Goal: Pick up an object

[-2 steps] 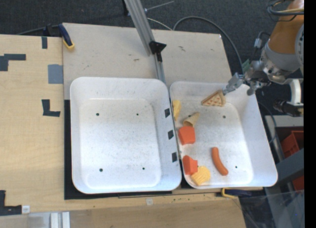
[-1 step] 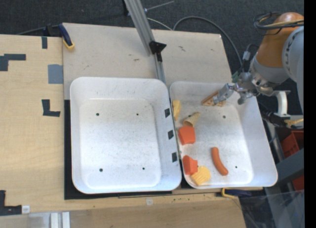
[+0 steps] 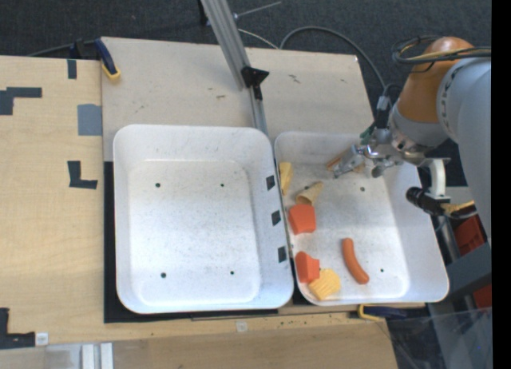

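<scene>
Broadly, the claw (image 3: 357,161) hangs over the right bin's (image 3: 415,279) far edge; whether it is clenched or released cannot be told, being small and blurred. Nothing is visibly gripped. Along that bin's left wall lie an orange block (image 3: 302,219), a pale cone (image 3: 310,193) and a yellow ridged piece (image 3: 325,284); an orange sausage (image 3: 354,260) lies mid-floor. The left bin (image 3: 128,200) is speckled white plastic on a pale wooden bench (image 3: 48,200).

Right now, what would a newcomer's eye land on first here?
The grey arm with its orange band at the right, its gripper over the right bin's far side. Then the bright toy food along that bin's left wall: an orange block, a sausage, a yellow piece.
</scene>
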Robot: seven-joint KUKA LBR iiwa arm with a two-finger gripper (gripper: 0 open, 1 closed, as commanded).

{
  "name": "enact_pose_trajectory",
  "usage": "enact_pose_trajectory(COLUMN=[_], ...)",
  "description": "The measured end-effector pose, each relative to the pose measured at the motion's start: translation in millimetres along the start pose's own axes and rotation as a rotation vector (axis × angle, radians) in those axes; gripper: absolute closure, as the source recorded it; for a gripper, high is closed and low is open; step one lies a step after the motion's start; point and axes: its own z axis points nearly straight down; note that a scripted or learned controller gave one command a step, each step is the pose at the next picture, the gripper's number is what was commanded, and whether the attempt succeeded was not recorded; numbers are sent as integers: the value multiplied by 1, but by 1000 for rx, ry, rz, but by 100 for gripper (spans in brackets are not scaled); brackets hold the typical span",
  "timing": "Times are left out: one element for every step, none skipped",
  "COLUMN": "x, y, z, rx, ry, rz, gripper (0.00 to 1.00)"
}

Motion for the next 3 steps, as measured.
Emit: enact_pose_trajectory(x=[0,0,0], y=[1,5,5], z=[-13,-56,-100], rx=[-4,-9,-9], ry=[-1,-1,-1], rz=[-1,1,1], gripper=[100,100,100])
